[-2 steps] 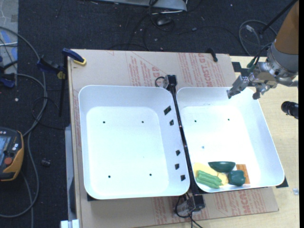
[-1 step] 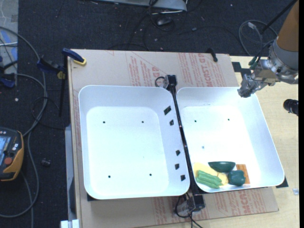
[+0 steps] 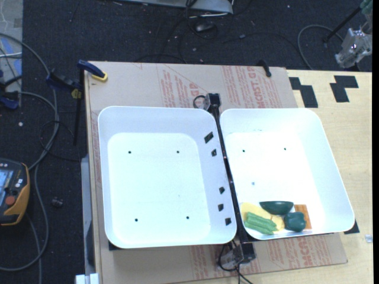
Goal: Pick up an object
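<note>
As the camera looks down at a slant, the tabletop (image 3: 154,84), covered with brown printed cardboard, carries two shallow white bins side by side. The left bin (image 3: 155,122) and the right bin (image 3: 278,126) touch along their inner edges, where some small black clips (image 3: 221,189) sit in a row.

All the things to pick lie together in the near corner of the right bin, close to the dividing edge. A flat yellow piece (image 3: 253,210) lies lowest. A dark green bowl-like object (image 3: 276,206) rests partly on it. Just in front, a light green ridged object (image 3: 260,223) lies across the yellow piece. Beside it, on the right, is a rounded teal object (image 3: 295,221), and it touches a small orange piece (image 3: 302,209) behind it.

A blue and yellow clamp (image 3: 93,71) grips the far left corner of the tabletop. On the dark floor at the left stands a yellow and black device (image 3: 13,191), with cables near it.

How far the pincer is open, and whether it holds anything, I cannot tell.
</note>
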Robot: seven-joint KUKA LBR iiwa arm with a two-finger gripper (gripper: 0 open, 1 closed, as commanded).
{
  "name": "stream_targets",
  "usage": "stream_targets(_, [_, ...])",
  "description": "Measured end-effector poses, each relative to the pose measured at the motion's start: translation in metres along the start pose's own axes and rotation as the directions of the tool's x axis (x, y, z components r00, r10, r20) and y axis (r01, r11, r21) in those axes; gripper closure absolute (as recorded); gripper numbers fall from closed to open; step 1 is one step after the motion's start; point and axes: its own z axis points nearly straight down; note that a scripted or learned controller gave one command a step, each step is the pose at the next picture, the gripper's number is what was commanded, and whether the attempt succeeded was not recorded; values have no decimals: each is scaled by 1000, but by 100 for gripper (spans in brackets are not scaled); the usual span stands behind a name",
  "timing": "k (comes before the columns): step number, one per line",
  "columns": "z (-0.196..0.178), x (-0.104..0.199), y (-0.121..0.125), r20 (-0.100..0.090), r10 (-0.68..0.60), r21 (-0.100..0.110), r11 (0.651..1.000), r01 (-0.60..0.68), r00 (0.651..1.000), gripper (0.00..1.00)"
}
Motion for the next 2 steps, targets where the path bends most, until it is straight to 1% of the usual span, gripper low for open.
stream_targets(1, [-63,24,-38,-2,-1,5,1000,1,1000,100])
stream_targets(2, [-61,6,-101,-2,4,10,1000,-4,1000,100])
